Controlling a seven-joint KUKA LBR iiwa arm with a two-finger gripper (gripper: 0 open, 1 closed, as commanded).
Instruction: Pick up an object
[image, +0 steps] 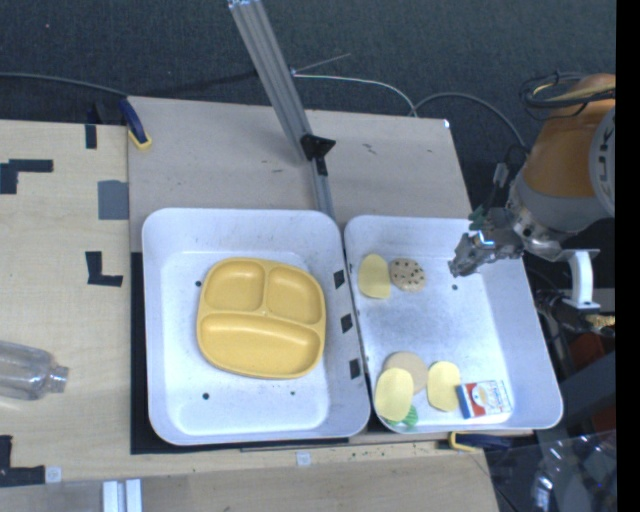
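Observation:
The right bin (520, 300) holds a pale yellow piece (374, 276) and a brown speckled cookie (406, 273) near its far left. Along its near edge lie a tan disc (408, 365), two yellow pieces (394, 392) (443, 385), a green bit under them and a small red, white and blue carton (485, 399). My gripper (466, 258) hangs over the bin's far right part, to the right of the cookie, with nothing seen between its fingers. The arm's orange band (565, 150) rises at the right.
The left bin (165, 300) holds a yellow three-part plate (262, 317). A metal pole (280, 85) slants across the bench toward the bins' far edge. A clear plastic bottle (30, 371) lies at the far left, and cables run behind the bench.

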